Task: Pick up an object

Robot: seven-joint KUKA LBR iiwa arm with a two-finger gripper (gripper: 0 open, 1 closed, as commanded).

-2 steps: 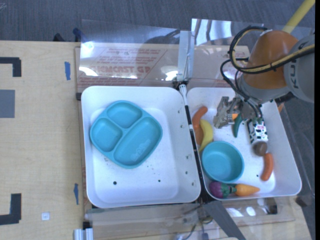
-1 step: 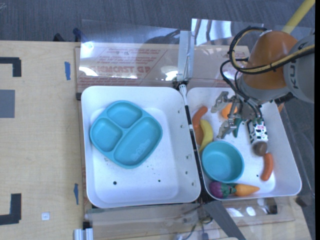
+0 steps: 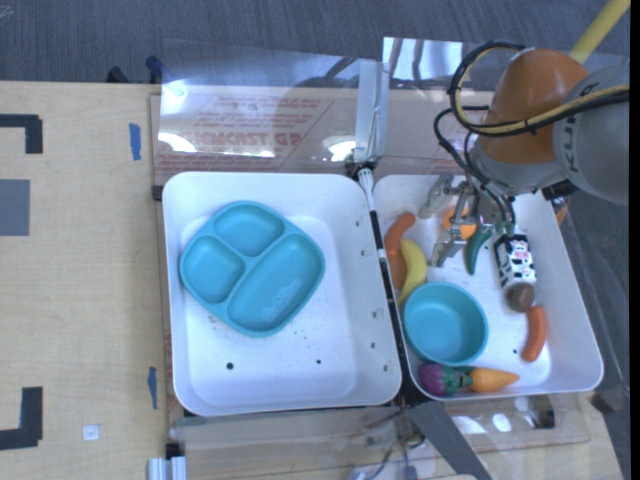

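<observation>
- The arm (image 3: 600, 153) comes in from the right, and its gripper (image 3: 452, 226) is low over the far half of the right bin (image 3: 565, 328). Whether the claw is open or closed cannot be told (the wrist and cables cover it), and nothing can be seen held in it.
- A green toy vegetable (image 3: 479, 249) lies just right of the claw, nearly touching it.
- A toy banana (image 3: 412, 265) lies just left of the claw and nearer the camera, with an orange toy piece (image 3: 398, 230) beside it against the bin's left wall.
- A black-and-white spotted carton (image 3: 517, 260) stands right of the green vegetable, with a brown piece (image 3: 520, 295) at its near end.
- A blue bowl (image 3: 445, 323) sits upright near the claw, on the camera's side of it.
- An orange-red sausage toy (image 3: 536, 333) lies well apart, by the right wall.
- A purple toy (image 3: 437, 378) and a toy carrot (image 3: 487, 378) lie along the near wall.
- The left bin (image 3: 330, 373) holds a blue divided plate (image 3: 252, 266).
</observation>
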